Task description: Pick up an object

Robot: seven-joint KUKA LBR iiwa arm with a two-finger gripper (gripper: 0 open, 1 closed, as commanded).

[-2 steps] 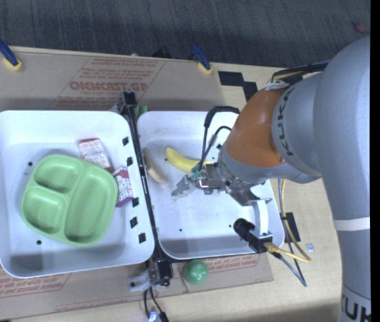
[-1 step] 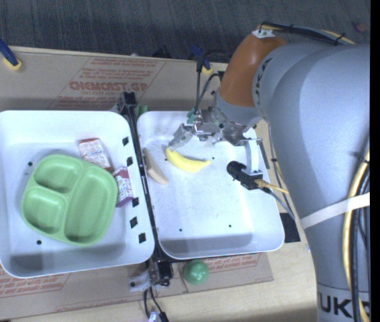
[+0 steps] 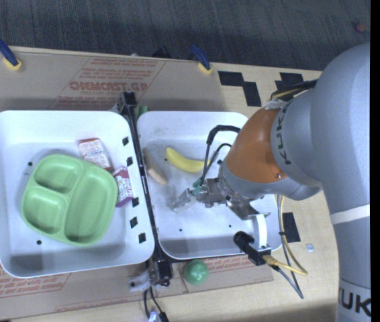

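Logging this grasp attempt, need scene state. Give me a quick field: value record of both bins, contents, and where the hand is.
left bin: green divided plate, with two small snack packets at its upper right edge
right bin: yellow banana, a pale tan item near the left wall, a clear crumpled item in the middle
hand: low over the right bin, beside the clear item; finger state cannot be told
arm: reaches in from the right, orange band above the wrist
outside bins: green ball on the bench at the front edge
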